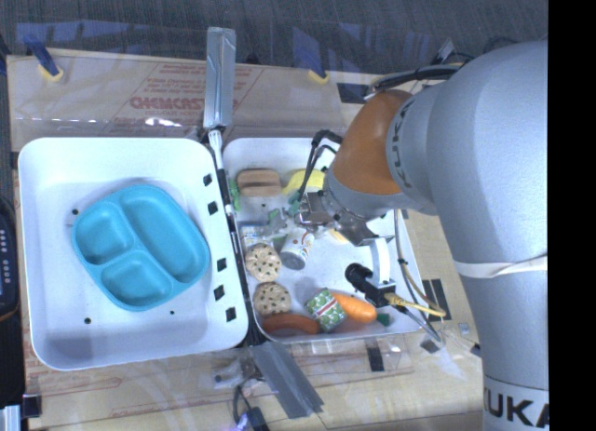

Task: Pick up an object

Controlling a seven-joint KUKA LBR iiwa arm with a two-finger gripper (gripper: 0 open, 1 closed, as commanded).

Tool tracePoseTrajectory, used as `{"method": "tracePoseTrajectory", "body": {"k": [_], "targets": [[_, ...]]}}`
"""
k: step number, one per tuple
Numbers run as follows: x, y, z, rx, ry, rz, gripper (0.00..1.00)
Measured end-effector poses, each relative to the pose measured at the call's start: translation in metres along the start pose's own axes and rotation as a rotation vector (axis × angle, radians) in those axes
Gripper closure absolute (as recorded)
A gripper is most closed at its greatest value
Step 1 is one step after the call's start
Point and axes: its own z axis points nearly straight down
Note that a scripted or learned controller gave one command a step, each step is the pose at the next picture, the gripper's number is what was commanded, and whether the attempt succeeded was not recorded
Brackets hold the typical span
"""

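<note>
Dark carpet surrounds a wooden counter (102,94) bearing two bins. Left bin (47,327): one blue tray (140,245). Right bin (265,152): two cookies (263,261), one sandwich (259,181), one carrot (356,308) (among clutter). Over it, the tool (312,213); grip state unreadable.

A blue divided plate (140,246) lies in the left white bin (42,178), with brown cardboard (121,89) spread on the bench behind both bins
</note>
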Motion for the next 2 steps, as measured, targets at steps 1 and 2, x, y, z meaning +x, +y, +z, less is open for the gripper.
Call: {"method": "tracePoseTrajectory", "body": {"k": [1, 2], "targets": [[0.0001, 0.0002, -0.0093, 0.002, 0.001, -0.003, 1.00], [0.0003, -0.0001, -0.0089, 0.003, 0.001, -0.004, 0.00]]}}
